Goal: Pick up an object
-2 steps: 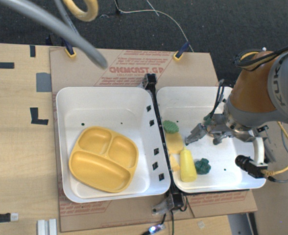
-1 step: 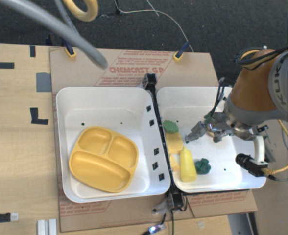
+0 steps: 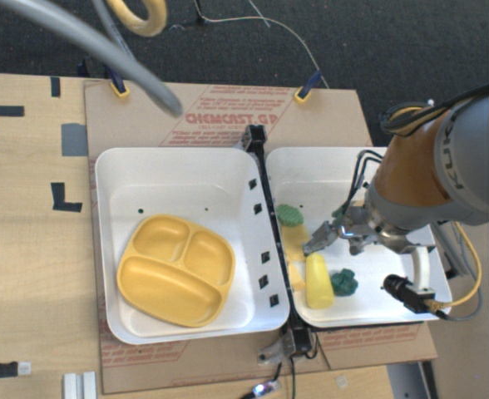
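Observation:
The right bin holds a small light-green piece near the divider. A pale yellow flat piece lies below it. Towards the front are a yellow oblong object and, touching its right side, a dark green lump. My gripper hangs over the middle of this bin, just above and behind the yellow object, open with nothing between its fingers. One grey finger points left towards the pale yellow piece. The arm's orange band rises to the right.
A yellow divided plate lies in the left bin. A black divider runs between the bins. Black cables and a connector hang from the wrist over the right bin's front right. A grey hose crosses the upper left.

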Motion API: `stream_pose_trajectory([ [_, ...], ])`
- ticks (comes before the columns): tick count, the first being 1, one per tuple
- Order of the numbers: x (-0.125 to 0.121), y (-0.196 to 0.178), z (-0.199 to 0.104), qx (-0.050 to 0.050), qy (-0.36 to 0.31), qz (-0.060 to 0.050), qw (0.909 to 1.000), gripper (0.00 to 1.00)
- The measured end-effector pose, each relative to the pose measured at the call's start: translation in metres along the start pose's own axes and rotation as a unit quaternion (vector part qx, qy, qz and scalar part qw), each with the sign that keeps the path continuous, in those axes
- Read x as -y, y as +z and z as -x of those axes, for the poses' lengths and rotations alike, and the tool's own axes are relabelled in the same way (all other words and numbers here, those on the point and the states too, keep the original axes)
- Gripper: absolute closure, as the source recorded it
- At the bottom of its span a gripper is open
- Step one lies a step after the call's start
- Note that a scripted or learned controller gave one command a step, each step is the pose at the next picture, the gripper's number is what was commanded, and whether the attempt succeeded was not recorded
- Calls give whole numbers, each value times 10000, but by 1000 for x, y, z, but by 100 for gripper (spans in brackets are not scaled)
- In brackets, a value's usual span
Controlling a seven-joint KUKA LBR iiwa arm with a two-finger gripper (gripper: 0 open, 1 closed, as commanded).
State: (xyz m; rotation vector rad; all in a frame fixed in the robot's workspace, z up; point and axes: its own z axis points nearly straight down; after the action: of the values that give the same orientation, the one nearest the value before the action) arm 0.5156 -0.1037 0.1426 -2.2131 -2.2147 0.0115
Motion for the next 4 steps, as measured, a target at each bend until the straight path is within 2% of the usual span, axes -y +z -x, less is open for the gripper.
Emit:
stream_pose_trajectory([
  [1, 1, 57, -1, 4, 1, 15, 10000, 0],
  [2, 1, 48, -1, -5, -8, -10, 10000, 100],
  [3, 0, -2, -2, 9, -6, 50, 10000, 100],
  [4, -2, -57, 6, 15, -3, 59, 10000, 100],
])
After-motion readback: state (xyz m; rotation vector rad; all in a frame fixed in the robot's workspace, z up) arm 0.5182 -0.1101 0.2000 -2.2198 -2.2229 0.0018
